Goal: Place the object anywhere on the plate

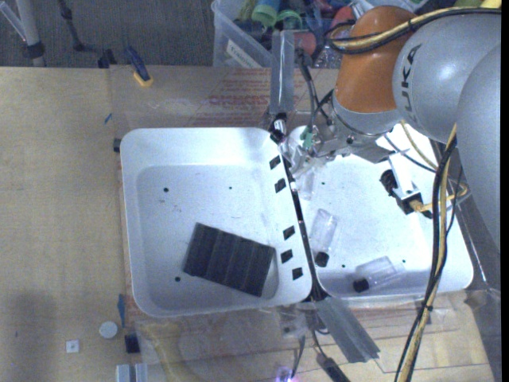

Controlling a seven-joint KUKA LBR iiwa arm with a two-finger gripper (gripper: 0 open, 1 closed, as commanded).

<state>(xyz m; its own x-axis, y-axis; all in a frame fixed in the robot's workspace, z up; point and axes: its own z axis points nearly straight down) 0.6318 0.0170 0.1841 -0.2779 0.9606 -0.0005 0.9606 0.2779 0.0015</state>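
Observation:
A dark ribbed rectangular plate (228, 259) lies tilted at the front of the left bin (159, 157). In the right bin (445, 269) lie two clear plastic objects: one (322, 228) near the divider with a small black piece (321, 258) below it, and another (380, 270) near the front wall with a black cap (362, 285). My gripper (305, 159) is low in the right bin's far left corner, right beside the divider, well away from the plate. The wrist hides much of its tips, and something pale and translucent blurs together with them.
The black-marked divider (288, 213) separates the bins. A box of coloured toys (302, 6) stands behind the bins. Cables (433, 213) hang over the right bin's right side. Small parts (107, 329) lie on the bench at the front left.

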